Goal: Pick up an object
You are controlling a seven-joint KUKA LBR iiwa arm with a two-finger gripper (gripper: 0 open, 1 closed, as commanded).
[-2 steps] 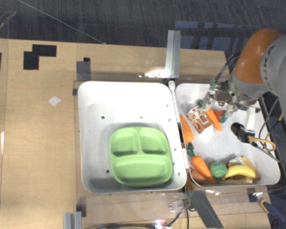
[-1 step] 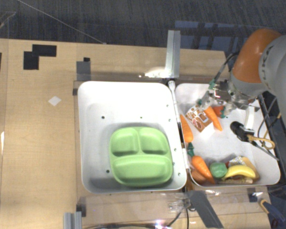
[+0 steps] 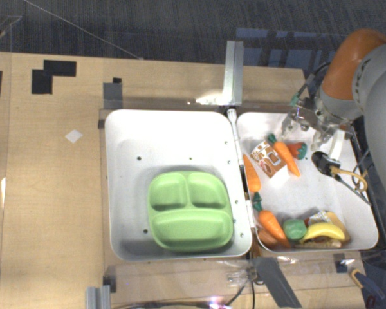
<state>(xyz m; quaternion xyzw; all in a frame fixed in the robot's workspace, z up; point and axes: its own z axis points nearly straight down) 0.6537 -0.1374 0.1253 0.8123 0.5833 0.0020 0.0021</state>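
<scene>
Now, over to the right bin (image 3: 370,219), where the arm hangs.
Gripper (image 3: 307,126): up at the bin's far edge, above the white floor; no telling its state from this angle.
Nearest carrot (image 3: 287,157): just beside the gripper, toward the bin's middle, lying slantwise against a small printed packet (image 3: 267,158).
Near edge of the bin: a second carrot (image 3: 271,224), a green piece (image 3: 294,228) and a banana (image 3: 323,232), well apart from the gripper.
Left bin (image 3: 122,172): green divided tray (image 3: 190,210) toward its near edge.

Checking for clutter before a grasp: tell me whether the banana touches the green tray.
Apart. The camera view shows the banana in the right bin, the green tray in the left bin, bin walls between them.
</scene>
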